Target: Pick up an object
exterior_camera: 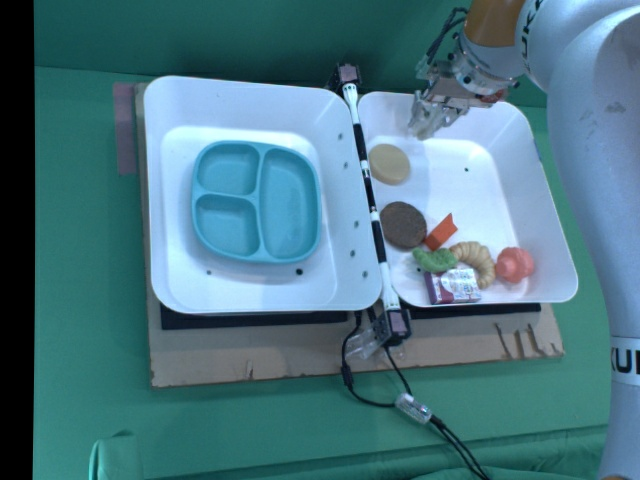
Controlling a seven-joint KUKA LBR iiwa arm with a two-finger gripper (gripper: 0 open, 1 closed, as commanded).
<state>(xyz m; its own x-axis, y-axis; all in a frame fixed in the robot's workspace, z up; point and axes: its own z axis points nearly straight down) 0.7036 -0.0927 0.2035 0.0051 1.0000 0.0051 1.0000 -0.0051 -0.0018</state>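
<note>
Gripper: jaws slightly parted, gripping nothing, above right bin's far-left corner. Tan disc nearby. Teal divided plate: left bin.

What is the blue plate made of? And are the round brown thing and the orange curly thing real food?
The blue plate looks like smooth moulded plastic: even colour, rounded dividers, soft sheen. The round brown thing looks matte and flat, probably a toy patty of plastic or rubber. The orange curly thing is ridged and a bit glossy, likely plastic pretend food.
</note>
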